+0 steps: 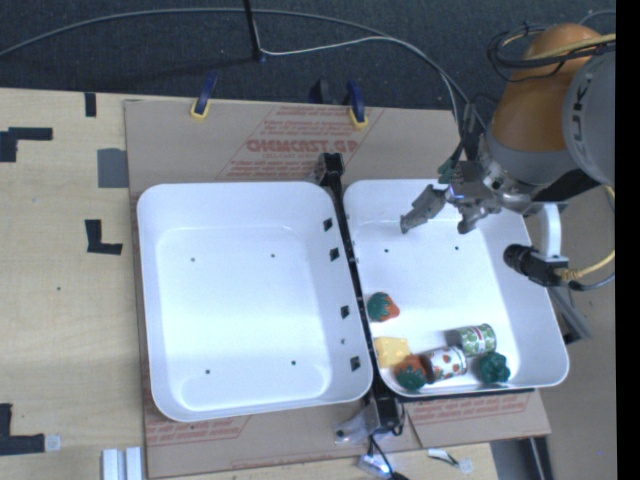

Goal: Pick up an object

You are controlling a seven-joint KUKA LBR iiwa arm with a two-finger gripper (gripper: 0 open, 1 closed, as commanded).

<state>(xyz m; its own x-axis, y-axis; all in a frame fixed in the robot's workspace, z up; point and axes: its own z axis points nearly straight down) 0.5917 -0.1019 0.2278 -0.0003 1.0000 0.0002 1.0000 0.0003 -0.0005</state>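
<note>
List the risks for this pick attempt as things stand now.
1. The gripper hangs open over the bare far part of the right bin, apart from every object; closing here grabs nothing.
2. The small cans, yellow piece and green toy crowd the near wall, so the jaws may hit neighbours or the rim.

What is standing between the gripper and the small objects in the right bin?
Nothing visible. The open gripper hangs over the far part of the right bin. Bare white floor lies between it and the red and green toy, with the can and the other pieces at the near edge.
</note>
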